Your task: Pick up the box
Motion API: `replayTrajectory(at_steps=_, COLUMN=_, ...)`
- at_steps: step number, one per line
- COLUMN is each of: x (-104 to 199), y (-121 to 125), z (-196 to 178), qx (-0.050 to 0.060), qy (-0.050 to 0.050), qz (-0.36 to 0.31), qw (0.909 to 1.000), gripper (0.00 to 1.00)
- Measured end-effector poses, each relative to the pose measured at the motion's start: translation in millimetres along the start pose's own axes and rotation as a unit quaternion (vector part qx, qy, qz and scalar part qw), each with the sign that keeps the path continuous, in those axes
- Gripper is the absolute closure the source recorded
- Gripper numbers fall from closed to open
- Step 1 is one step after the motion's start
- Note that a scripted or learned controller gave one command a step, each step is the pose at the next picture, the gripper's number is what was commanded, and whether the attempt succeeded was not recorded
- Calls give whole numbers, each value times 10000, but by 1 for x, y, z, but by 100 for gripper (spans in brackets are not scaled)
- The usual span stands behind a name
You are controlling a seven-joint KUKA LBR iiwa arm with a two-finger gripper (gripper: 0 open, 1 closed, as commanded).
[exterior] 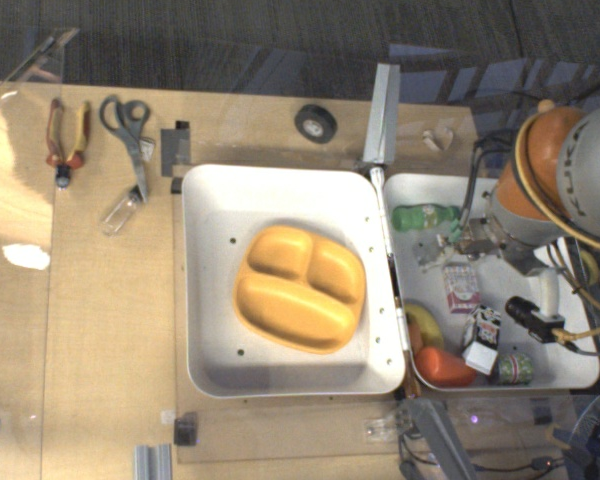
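My right bin (pixel 580 373) is crowded: bottle (pixel 425 216), banana (pixel 425 323), tomato (pixel 443 367), can (pixel 515 369) hem the box (pixel 486 326). Open floor lies around the left bin's (pixel 210 268) yellow mould (pixel 300 286).

Lab workbench: pliers (pixel 65 140), scissors (pixel 128 133), tape roll (pixel 316 123)

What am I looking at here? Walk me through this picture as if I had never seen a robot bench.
The camera hangs above a wooden bench and looks down at a slant. The grey machine with the orange band at the right is a robot arm reaching in over the right bin; its pincer is hard to make out among the cables. Two shallow white bins sit side by side. The left bin holds a large yellow cushion-shaped object. The right bin holds small items: a green bottle, a banana, a red object, a small box and a can. Scissors, pliers and a roll of tape lie on the bench. I cannot see anything held.
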State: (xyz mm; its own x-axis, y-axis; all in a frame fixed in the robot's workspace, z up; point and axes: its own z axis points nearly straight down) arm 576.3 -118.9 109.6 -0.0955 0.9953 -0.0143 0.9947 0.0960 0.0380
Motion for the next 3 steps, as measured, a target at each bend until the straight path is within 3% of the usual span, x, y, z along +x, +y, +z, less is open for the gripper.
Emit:
replayTrajectory(at_steps=1, x=-5, y=-29, z=8, qx=-41, qy=-4, qz=-600, qw=9982, gripper=0)
replayTrajectory(at_steps=2, x=-7, y=-26, z=-4, qx=-80, qy=-37, qz=-603, qw=9981, gripper=100)
replayTrajectory(at_steps=3, x=-7, y=-26, z=-4, qx=-78, qy=-37, qz=-602, qw=9982, gripper=0)
